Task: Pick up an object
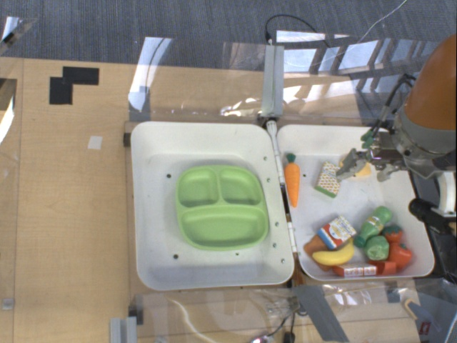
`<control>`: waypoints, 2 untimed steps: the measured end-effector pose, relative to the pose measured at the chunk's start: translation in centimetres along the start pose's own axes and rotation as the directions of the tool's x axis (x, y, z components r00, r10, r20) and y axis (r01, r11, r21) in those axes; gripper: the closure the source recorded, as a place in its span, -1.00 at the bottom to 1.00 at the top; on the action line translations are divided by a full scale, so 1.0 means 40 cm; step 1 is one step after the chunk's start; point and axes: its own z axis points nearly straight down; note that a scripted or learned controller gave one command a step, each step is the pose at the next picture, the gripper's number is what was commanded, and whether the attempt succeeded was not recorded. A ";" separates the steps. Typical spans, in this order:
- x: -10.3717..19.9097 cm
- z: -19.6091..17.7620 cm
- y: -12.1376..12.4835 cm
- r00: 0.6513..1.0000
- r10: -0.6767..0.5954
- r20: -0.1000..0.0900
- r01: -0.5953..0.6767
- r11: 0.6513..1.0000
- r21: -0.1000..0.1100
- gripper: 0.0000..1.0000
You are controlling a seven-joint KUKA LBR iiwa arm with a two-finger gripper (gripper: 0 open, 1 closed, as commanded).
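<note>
My gripper (367, 166) hangs over the back right part of the right bin (421, 266), its fingers spread open. A small pale yellow piece (364, 169) shows between the fingertips; whether it is touched is unclear. Just left of the gripper lies a small green-and-white box (328, 180). An orange carrot (291, 181) lies along the bin's left wall. At the front of the bin sit a banana (334, 256), a small carton (338, 229), green toy vegetables (376, 234) and red pieces (397, 254).
The left bin (153, 263) holds a green divided plate (221, 207). A grey divider bar (272, 84) runs behind the seam between the bins. The arm's orange band (435, 91) rises at the right edge.
</note>
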 end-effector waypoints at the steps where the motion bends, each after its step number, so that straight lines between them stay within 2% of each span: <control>1: -0.041 0.277 0.154 0.993 0.114 0.000 -0.114 0.993 0.002 -1.00; 2: -0.039 0.426 0.188 0.984 0.177 -0.001 -0.177 0.984 -0.008 -1.00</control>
